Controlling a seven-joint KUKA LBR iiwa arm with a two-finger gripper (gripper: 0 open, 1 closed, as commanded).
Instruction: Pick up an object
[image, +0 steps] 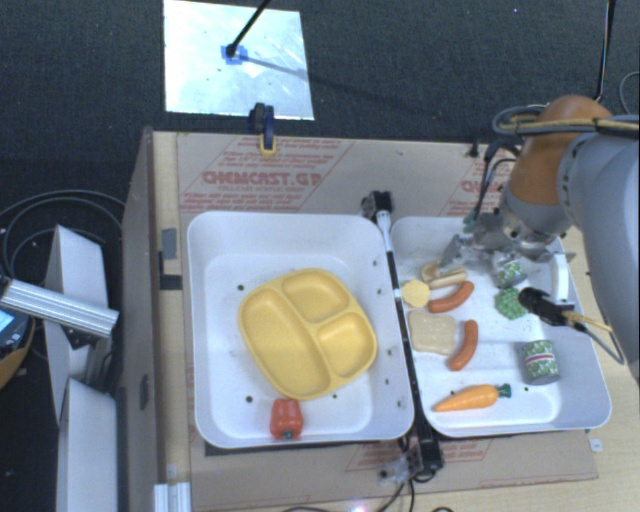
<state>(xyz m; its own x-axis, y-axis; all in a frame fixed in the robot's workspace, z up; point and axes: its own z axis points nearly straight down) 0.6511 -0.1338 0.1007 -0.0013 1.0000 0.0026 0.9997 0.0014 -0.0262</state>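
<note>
A dark carpeted floor surrounds the bench (300, 165), whose brown top with red lettering carries two shallow white bins side by side. The left bin (215, 300) holds a yellow divided plate (305, 330) lying at a slant, and a red toy pepper (286, 418) sits near the bin's near edge. The right bin (580, 395) holds the toy foods: a carrot (468, 398) along the near side, a slice of bread (433, 332) beside the divider, two sausages (451, 296) (464, 344) flanking it, a round yellow piece (415, 293) by the divider, a green leafy piece (510, 303), and a small green-banded can (540, 360) to the right. The grey arm (600, 190) with its orange band reaches in from the right, and its end effector (480, 245) hangs low over the far part of the right bin, just above the tan piece (443, 270) lying there. Whether it is open or closed cannot be told from this angle.
</note>
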